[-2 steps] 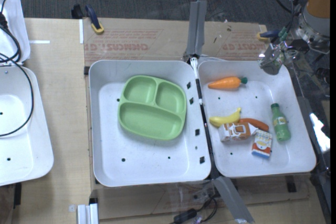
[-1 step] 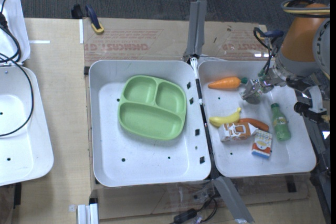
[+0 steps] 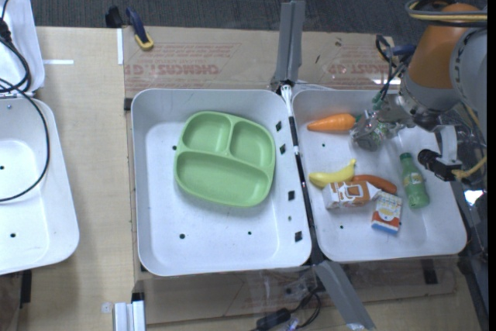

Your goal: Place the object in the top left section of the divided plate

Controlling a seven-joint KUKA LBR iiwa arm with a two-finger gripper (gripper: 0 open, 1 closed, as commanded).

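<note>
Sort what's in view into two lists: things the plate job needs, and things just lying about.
Job:
green divided plate in the left bin
its top left section
tool, over the right bin beside the carrot; which object it will take isn't clear

Lying about:
banana
green bottle
two small cartons

The arm (image 3: 453, 50) reached in from the right, above the right bin's (image 3: 446, 232) far right corner, its orange band high over that bin's rim. The wrist angled down and leftward over the bin. The gripper (image 3: 370, 132) hung low inside the bin, near its far wall.
</note>
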